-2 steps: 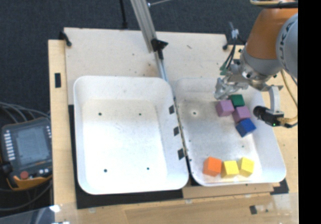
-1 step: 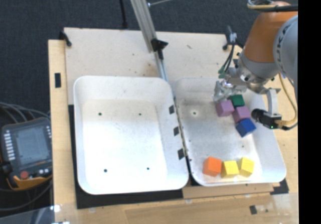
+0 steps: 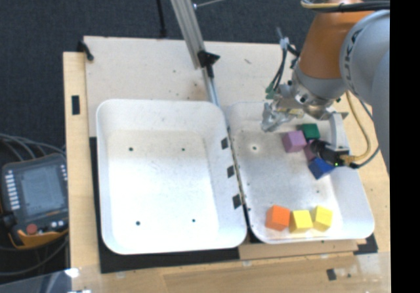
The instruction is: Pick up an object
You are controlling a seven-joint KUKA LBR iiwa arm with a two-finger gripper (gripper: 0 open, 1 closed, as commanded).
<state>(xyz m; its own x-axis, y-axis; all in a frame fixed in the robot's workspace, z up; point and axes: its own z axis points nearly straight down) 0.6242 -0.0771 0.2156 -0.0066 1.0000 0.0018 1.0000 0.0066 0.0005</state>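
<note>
My gripper (image 3: 271, 121) hangs over the back of the right bin (image 3: 262, 173), just left of a purple block (image 3: 293, 140). Nothing shows between its fingers. A green block (image 3: 310, 132) sits right behind the purple one, and a blue block (image 3: 320, 167) lies a little nearer the front, beside the black cable fitting. Along the bin's front edge stand an orange block (image 3: 278, 217) and two yellow blocks (image 3: 301, 221) (image 3: 323, 217) in a row.
The left bin (image 3: 164, 173) lies beside the right one, with black clips on the shared rim (image 3: 231, 170). A slanted aluminium post (image 3: 187, 19) rises behind the bins. A teach pendant (image 3: 34, 196) sits off the bench at left.
</note>
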